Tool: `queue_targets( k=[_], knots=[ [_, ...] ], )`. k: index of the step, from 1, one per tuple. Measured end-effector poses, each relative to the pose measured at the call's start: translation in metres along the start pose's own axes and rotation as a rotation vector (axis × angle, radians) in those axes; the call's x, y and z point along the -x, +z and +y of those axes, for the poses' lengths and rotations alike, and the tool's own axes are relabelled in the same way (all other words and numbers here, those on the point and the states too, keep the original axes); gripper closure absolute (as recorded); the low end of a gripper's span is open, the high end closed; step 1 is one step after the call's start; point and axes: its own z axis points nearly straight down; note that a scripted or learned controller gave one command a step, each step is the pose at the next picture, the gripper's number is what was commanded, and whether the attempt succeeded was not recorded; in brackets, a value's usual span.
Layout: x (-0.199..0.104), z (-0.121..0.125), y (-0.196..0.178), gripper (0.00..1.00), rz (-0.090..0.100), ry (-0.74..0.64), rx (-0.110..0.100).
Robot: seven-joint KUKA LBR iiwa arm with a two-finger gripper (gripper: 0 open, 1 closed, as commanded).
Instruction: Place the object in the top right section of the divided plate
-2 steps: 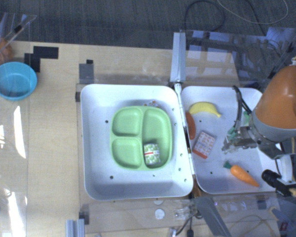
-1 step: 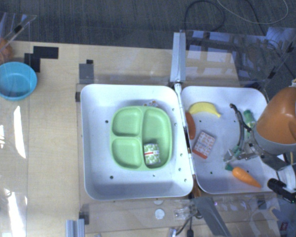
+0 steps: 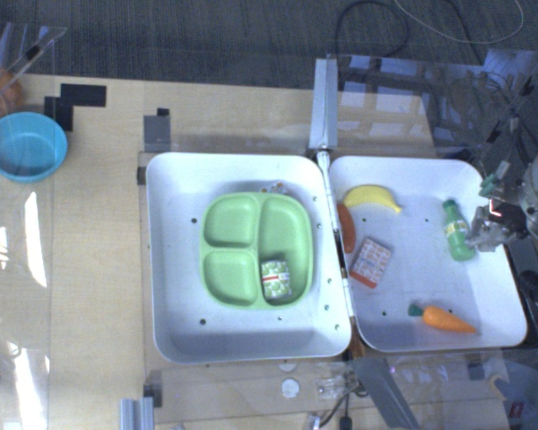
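Presently: green bottle [image 3: 457,232], lying near the right wall of the right bin [image 3: 511,330], touched by the claw [image 3: 481,233] (closed or not, I cannot tell). Step judged: grasping. Next calls for a secure lift, then carriage left to the divided plate [image 3: 217,240], top right section.

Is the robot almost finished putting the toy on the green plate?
Not really. The green divided plate in the left white bin already has a small patterned packet in its large right-hand section, low down. The gripper is at the green bottle in the right white bin, but a grasp isn't clear. Still left: lifting something over to the plate's top right.
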Motion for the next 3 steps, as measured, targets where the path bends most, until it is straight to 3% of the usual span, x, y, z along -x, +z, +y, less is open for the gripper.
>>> queue_targets(
  k=[1, 2, 3],
  knots=[
    [0.035, -0.011, 0.012, 1.0, 0.0, 0.174, -0.004],
    [0.033, -0.01, -0.136, 1.0, -0.002, 0.846, 0.003],
    [0.045, -0.006, -0.168, 1.0, -0.003, 1.068, 0.002]
  ],
)
